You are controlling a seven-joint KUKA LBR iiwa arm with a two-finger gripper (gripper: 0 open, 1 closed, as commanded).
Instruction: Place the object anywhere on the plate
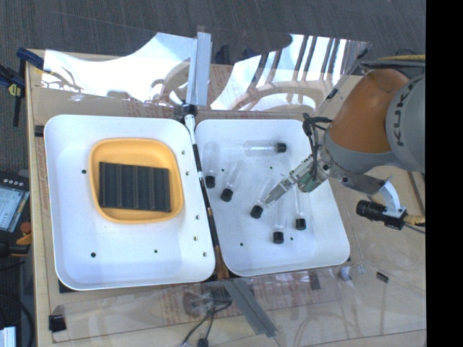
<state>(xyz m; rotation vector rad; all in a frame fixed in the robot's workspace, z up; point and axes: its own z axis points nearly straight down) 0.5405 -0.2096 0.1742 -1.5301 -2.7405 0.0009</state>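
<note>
The gripper (277, 192) hung low over the right bin (329, 248) among clear black-capped tubes (265, 148), well right of the yellow plate (134, 178), jaw state unclear.

Bright, even light with strong glare on the reflective sheet (239, 67) behind the bins; focus slightly soft.

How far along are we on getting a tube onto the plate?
Nothing looks done: the yellow plate in the left bin carries only its dark ribbed insert. In hand: the gripper is low in the right bin among the clear tubes. Whether it grips one is unclear. Left: lift, carry across, release.
</note>
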